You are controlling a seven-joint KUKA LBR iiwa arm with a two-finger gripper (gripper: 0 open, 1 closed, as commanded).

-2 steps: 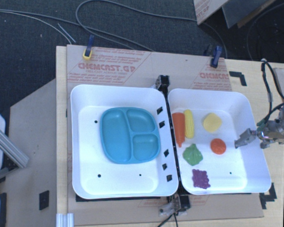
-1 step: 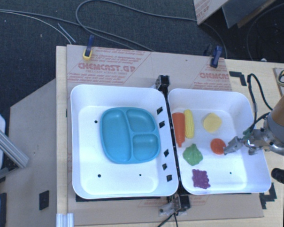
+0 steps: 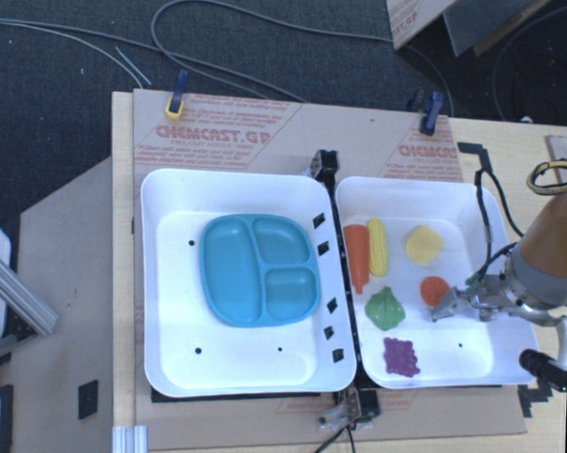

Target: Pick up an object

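Two white bins sit side by side on the bench, and the arm (image 3: 545,256) comes in from three o'clock, its orange band showing at the right edge. The gripper (image 3: 446,309) is down inside the right bin (image 3: 475,356), its metal tip pointing toward nine o'clock. The tip sits just beside the tomato (image 3: 434,289), at roughly the tomato's five o'clock, very near and maybe brushing it. How the claw itself stands, I cannot tell; that end of it is too small and blurred. Nothing shows gripped in it.

The pickable things all lie in that right bin. The carrot (image 3: 356,255) lies lengthwise along the bin's left wall, and the corn cob (image 3: 377,247) lies right against it on its three o'clock side, touching or nearly so. The lemon (image 3: 423,244) sits toward twelve o'clock of the tomato, a little apart. The green pepper (image 3: 385,309) sits at about eight o'clock from the tomato, near the middle of the bin. The purple grapes (image 3: 400,355) lie flat at six o'clock from the pepper, close to the bin's near wall.

Over in the left bin (image 3: 169,263), a blue divided plate (image 3: 259,268) lies flat in the middle, three compartments facing up. Two clamps hold the board at the far edge, one yellow-and-blue (image 3: 177,102), one blue (image 3: 430,112).
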